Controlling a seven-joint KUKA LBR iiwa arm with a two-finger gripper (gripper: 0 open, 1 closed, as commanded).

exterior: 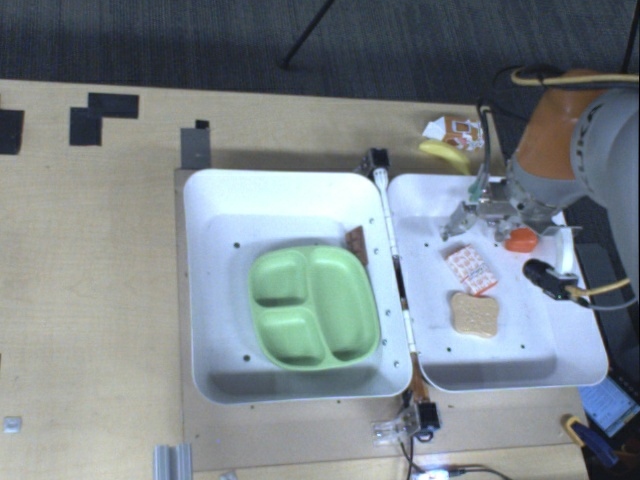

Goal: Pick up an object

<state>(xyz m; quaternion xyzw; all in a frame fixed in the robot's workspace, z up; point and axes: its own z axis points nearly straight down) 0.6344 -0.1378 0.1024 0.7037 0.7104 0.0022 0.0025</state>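
Camera view: gripper [470,216] sits over the upper part of the right bin [590,363], arm coming in from the right of the frame. We cannot tell whether it is open or closed, and we see nothing held in it.

Three candidates lie in that bin. A small red-and-white packet [470,269] lies just below the gripper in the frame. A slice of toast [475,315] lies just below the packet, near it but apart. A small orange piece [521,238] lies just right of the gripper.

Handling, as we judge it:
- Packet: light, flat, probably a slick wrapper that may slide or crumple. Best taken across its short sides, with the gripper low to the floor.
- Toast: light, looks like a stiff toy. Thicker than the packet, so its edges give more to pinch. We rate it the easier hold.
- Orange piece: small and rounded, likely to roll or skid away.

Orientation: the packet's long axis runs from upper left to lower right of the frame. The toast is near square and slightly wider across, with no strong axis. The orange piece is a little longer left to right.

Left bin [215,298] holds a green plate [312,306], well apart from the gripper. A banana [447,152] lies on the bench above the right bin.
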